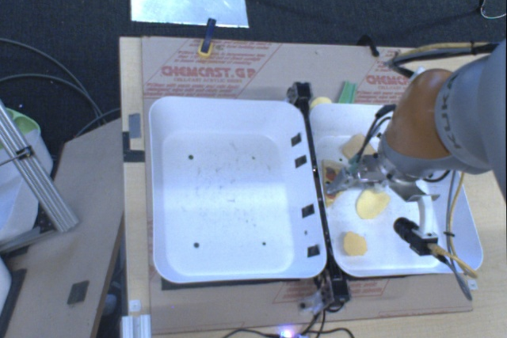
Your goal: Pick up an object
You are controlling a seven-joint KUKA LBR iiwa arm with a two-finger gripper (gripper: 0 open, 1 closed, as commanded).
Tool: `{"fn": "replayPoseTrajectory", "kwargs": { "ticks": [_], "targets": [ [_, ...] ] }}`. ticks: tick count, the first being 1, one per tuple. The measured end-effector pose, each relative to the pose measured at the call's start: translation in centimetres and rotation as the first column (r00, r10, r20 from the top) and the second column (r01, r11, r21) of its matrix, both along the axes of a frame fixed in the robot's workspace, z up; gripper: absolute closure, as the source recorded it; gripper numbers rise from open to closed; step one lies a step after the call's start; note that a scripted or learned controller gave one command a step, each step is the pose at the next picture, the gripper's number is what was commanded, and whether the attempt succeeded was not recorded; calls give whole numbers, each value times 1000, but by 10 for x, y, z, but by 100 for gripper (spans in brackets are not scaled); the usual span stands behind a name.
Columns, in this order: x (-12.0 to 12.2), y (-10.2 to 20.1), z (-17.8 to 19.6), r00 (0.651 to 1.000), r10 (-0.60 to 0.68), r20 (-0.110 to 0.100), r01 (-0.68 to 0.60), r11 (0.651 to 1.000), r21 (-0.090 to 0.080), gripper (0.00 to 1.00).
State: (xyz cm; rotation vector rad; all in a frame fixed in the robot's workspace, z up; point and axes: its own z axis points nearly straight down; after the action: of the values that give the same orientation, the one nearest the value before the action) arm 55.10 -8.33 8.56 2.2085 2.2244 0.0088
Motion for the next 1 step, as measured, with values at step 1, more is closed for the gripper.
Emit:
{"fn": "replayPoseTrajectory", "kwargs": {
  "ticks": [1],
  "targets": [
    [43, 72, 47, 1000, -5, -6, 5, 1000, 6, 0]
  ]
}}
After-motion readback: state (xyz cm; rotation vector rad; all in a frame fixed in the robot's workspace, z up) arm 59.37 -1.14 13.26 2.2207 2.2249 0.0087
